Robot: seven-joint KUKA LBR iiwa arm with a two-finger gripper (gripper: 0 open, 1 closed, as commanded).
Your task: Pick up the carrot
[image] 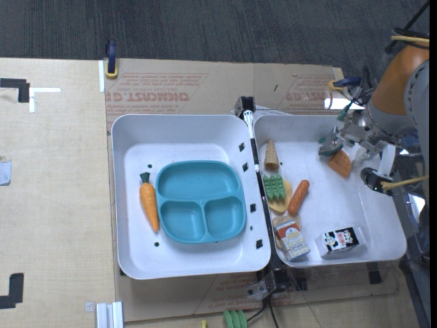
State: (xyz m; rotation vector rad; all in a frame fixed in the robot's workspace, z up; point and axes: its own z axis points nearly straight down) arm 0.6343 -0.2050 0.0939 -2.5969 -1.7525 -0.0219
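Gripper: over the upper right part of the right bin, at the end of the grey arm that reaches in from the right; an orange-brown wedge-shaped piece sits between the fingertips, so the gripper is closed on it (what the piece is cannot be made out).
Arm: grey, with the orange band above the wrist showing at the right edge of the view.
Right bin: white and shallow, with several items lying in its left half and front.
Cone: tan waffle-patterned piece, near the bin's left wall, point toward the back.
Green ridged piece: just below the cone, lying on a pale yellow item.
Sausage: orange-red, slanted, just right of the green piece, well apart from the gripper.
Carton: small printed box at the bin's front left, lying flat.
Black-and-white box: small, at the front of the bin, right of the carton.
Left bin: white, touching the right bin along the middle divider.
Blue plate: three-compartment tray, centred in the left bin.
Carrot: orange with a green top, lying on the left bin's floor just left of the blue plate, top pointing toward the back (well apart from the gripper, in the other bin).
Bench: light wood surface with brown cardboard under both bins.
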